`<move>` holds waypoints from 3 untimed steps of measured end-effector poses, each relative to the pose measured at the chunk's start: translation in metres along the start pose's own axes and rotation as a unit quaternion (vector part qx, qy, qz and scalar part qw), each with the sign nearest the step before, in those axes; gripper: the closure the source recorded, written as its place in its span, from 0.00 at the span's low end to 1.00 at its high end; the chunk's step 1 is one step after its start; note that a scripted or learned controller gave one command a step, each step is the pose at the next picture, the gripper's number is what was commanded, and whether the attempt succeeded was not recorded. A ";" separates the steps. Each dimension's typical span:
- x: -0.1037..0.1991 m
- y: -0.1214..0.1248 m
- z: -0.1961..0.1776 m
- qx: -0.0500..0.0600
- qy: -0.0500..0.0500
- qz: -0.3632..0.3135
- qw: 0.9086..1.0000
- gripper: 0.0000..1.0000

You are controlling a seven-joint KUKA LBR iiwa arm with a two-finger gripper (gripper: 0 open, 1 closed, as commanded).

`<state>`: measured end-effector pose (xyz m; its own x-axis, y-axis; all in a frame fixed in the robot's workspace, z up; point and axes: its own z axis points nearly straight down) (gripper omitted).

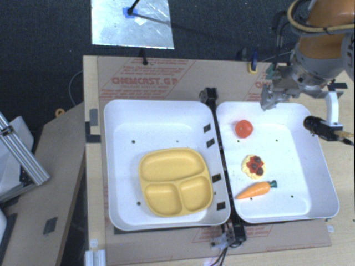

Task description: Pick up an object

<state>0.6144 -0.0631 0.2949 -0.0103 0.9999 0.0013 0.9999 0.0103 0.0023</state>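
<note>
Arm (pixel 324 24) in from upper right, orange band high at the frame corner, wrist angled down and left. Gripper (pixel 268 102) hanging over the back rim of the right bin (pixel 319 170), near its far left corner. Nothing between the fingers from what shows; spread or pressed together, cannot tell at this angle.

In the right bin: red tomato-like ball (pixel 243 128) closest to the gripper, just in front and left of it, apart from it. Small round yellow piece with red topping (pixel 253 166) nearer the middle. Toy carrot (pixel 254 190) just below that, lying on its side, green end pointing right. All three resting on the bin floor, separate from each other.

In the left bin (pixel 125 126): yellow three-compartment plate (pixel 175 180), flat, toward the front right.
</note>
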 end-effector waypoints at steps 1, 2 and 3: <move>0.044 0.002 0.009 0.000 0.000 0.000 1.000 1.00; 0.097 0.017 0.030 0.000 0.000 0.000 1.000 1.00; 0.144 0.018 0.034 0.000 0.000 0.000 1.000 1.00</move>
